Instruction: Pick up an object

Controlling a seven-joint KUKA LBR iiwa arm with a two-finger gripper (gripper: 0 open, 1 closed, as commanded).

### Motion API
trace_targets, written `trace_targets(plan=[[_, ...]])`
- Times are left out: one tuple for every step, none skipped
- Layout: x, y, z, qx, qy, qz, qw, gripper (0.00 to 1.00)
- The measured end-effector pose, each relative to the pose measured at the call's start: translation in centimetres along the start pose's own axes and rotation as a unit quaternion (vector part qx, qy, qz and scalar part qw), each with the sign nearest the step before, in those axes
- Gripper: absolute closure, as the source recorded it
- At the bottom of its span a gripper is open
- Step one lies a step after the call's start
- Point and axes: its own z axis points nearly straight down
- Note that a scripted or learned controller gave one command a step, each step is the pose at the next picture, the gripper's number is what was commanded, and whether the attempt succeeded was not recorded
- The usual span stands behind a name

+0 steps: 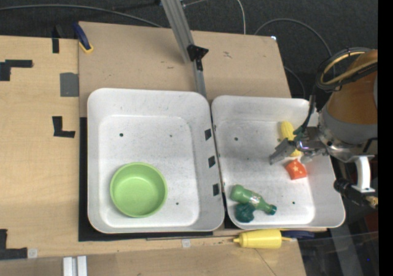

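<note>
The claw (287,151) sits low over the right bin (245,115), near that bin's right side, reached in from the arm (350,109) at the right of the view. Its grey fingers (277,155) point left and slightly down across the bin floor. They look parted a little, but how far open they are cannot be told, and nothing can be seen held between them.

Just above the claw, touching or nearly touching it, lies a small yellow piece (286,129). Just below and to the right of the claw lies a small orange-red block (296,170), close to the fingers but not between them.

Farther down the same bin, near its front edge, lies a green bottle (252,197) on its side, neck pointing right. A darker teal lump (244,211) rests against its lower side.

The left bin (147,103) lies edge to edge with the right one. In its front left corner stands a light green bowl (139,189), upright.

Outside the bins, on the bench (37,146) just in front of the right bin, lies a yellow bottle (260,239) on its side, nozzle pointing left. A grey pole (175,11) slants down from the top of the view to the gap between the bins.
</note>
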Motion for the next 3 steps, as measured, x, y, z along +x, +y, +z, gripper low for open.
trace_targets(plan=[[0.2,-0.1,6.5,0.000,0.000,0.000,1.0000,0.00],[0.3,0.1,5.1,-0.002,0.000,-0.001,1.0000,1.00],[1.0,-0.4,0.6,-0.005,-0.001,0.000,1.0000,1.00]])
